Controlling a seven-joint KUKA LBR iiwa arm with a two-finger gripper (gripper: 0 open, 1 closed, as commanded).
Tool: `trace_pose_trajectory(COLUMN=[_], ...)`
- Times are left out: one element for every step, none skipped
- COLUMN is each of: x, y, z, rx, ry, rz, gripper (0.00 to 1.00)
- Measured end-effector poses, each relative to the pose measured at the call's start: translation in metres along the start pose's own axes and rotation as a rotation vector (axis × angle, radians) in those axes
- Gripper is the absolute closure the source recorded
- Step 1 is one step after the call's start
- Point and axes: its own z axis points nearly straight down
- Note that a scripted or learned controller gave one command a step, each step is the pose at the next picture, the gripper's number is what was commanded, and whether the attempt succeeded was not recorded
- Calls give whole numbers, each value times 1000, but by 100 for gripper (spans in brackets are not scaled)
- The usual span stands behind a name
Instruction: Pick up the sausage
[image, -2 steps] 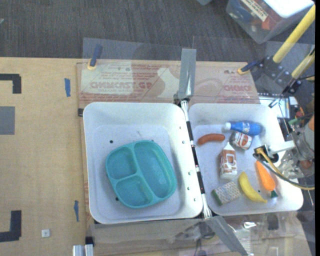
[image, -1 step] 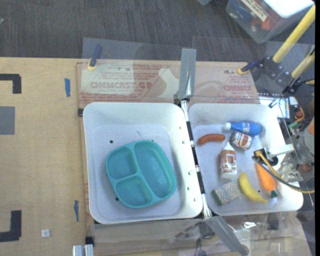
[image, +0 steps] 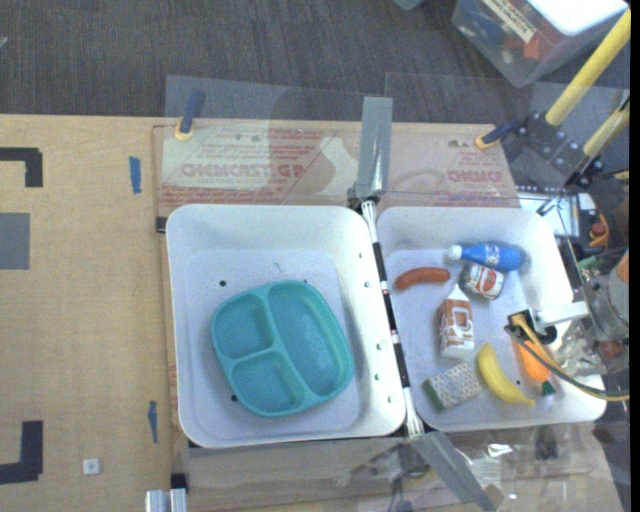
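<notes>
**Arm at the right rim, sausage lies free in the right bin**

The gripper (image: 585, 345) is at the right edge of the right bin (image: 420, 225), low over the rim. It looks blurred and is mixed with cables and clear parts, so I cannot tell how it stands, and nothing is seen held in it. The arm (image: 605, 290) comes in from the right, above the gripper.

I take the sausage (image: 422, 277) as the landmark. It lies flat on the floor of the right bin, in the upper left part, near the wall between the two bins. It is well apart from the gripper and touches nothing.

To the right of the sausage and a little higher is a blue and white bottle (image: 487, 255), lying on its side. Just below the bottle is a small can (image: 484, 281) with a red label. Below and to the right of the sausage stands a white carton (image: 456, 328) with an orange print. Lower is a sponge (image: 451, 385), near the front wall. Beside the sponge, on its right, lies a banana (image: 502, 376). An orange thing, perhaps a carrot (image: 530, 360), lies between the banana and the gripper.

To the left of the sausage, over the middle wall, is the left bin (image: 200, 230). In it lies a teal plate (image: 282, 346) with three compartments.
</notes>
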Motion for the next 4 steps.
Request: trace_pose_trajectory(x=[0, 5, 3, 2], y=[-1, -25, -16, -14], z=[3, 27, 25, 16], rx=[1, -1, -3, -4], ry=[-1, 1, 2, 3], rz=[-1, 0, 0, 2], gripper=[100, 100, 100, 100])
